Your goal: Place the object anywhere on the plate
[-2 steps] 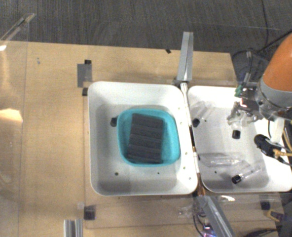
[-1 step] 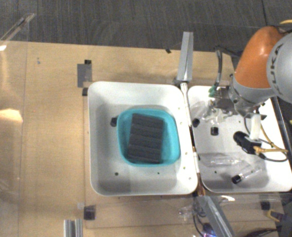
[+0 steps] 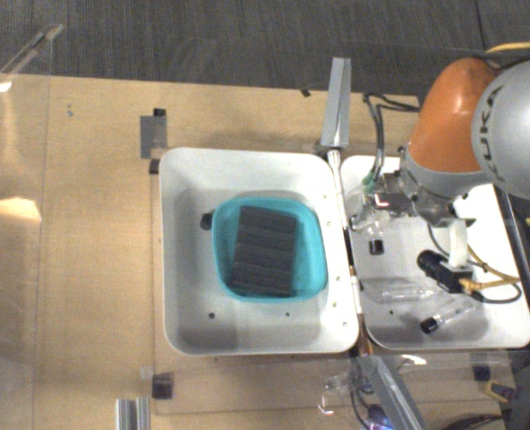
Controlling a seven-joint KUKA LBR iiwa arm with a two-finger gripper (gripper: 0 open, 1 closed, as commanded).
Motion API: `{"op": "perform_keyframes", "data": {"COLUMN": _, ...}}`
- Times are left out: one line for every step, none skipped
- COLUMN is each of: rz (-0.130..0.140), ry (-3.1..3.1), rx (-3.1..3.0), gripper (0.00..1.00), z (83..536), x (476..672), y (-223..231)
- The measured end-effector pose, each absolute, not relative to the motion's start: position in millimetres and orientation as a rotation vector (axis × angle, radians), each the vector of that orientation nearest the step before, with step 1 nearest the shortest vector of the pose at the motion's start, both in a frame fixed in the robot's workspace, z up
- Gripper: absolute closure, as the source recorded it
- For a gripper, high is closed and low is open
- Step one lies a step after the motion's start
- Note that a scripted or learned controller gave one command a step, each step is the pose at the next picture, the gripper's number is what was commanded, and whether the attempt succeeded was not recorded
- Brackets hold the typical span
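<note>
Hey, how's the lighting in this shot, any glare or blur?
Camera view: even overhead light, both white bins bright; glare patch on the bench at left; soft shadow inside the left bin around the turquoise plate; the orange band looks slightly soft.

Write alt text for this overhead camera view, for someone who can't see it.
A dark ridged block lies on a turquoise plate in the left white bin. A grey and orange robot arm hangs over the right white bin.

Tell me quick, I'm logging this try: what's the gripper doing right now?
Gripper: over the right bin; open or shut cannot be told. The dark block lies on the blue plate.
</note>
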State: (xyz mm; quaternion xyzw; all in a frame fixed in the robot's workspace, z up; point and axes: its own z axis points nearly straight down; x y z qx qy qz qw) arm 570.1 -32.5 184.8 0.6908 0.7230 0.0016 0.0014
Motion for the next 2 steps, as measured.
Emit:
{"op": "perform_keyframes", "data": {"rz": 0.005, "ry": 2.466, "rx": 1.943, "gripper": 1.00, "z": 184.5, "x": 560.6, "y": 68.1}}
{"op": "perform_keyframes", "data": {"rz": 0.006, "ry": 2.465, "rx": 1.944, "gripper": 0.00, "z": 184.7, "x": 560.7, "y": 67.6}}
